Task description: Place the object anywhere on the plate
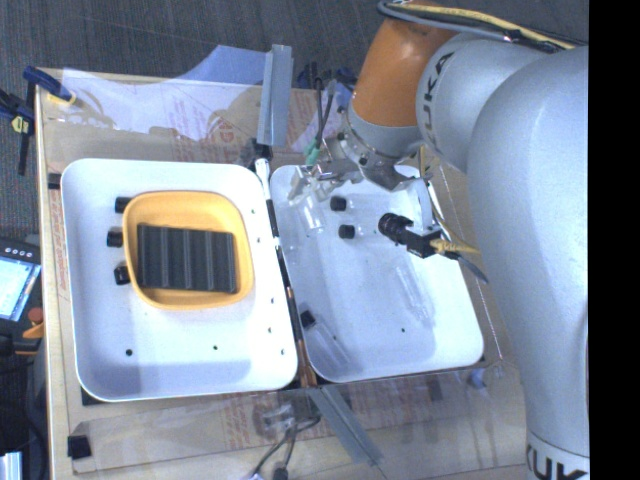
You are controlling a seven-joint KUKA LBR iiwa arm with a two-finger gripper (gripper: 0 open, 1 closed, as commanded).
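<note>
Tool (315, 186) sits low at the upper-left corner of the right bin (400, 338); whether it is clenched or released I cannot tell. The likely object, a small black piece (340, 204), lies on the bin floor just beside it (a second one (347, 231) lies near). The yellow plate (190, 208) waits in the left bin (170, 358), already bearing a dark ribbed block (190, 258). A grasp could close on nothing, the piece being so small, or a drop could bounce off those ribs.
</note>
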